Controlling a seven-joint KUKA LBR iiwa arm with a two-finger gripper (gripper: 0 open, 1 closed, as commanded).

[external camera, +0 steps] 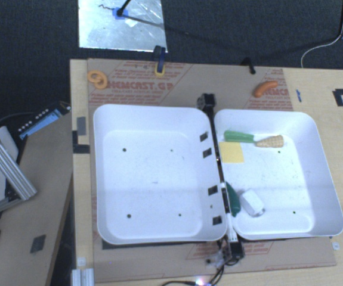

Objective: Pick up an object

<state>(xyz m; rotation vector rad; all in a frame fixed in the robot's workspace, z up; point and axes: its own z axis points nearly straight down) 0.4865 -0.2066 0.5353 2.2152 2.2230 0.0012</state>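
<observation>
Four small objects lie in the right bin [320, 159], a shallow white plastic tray with rounded corners and a smooth, faintly speckled floor; whether the claw is released or clenched cannot be told. Near the bin's far edge lies a brush [253, 139], its glossy green handle pointing to the left wall and its tan, rough, cone-shaped head pointing right. Just beside it, toward the near edge and close to the left wall, lies a flat yellow square [231, 152] with a matte face and crisp corners. At the near left corner a dark green tapered piece [233, 201] lies along the wall, and a white rounded block [253, 202] lies against its right side; whether they touch or merely overlap is unclear. The left bin [108, 136], of the same moulded white plastic, shows a few dark dots on its floor. Small black square clips [207, 153] sit in a row along the seam where the two bins meet. Both bins rest on a brown cardboard-coloured board [177, 82] printed with red lettering. On the board's far strip, near its left corner, lies an orange ring [98, 79]; a yellow clamp with a blue top [159, 62] grips the far edge, and an orange sausage-shaped piece [265, 89] lies beyond the right bin's far edge. Past the board, a crinkled silvery sheet [122, 15] lies on dark, coarse carpet, and a thin white cable [323, 43] curves at the far right.
</observation>
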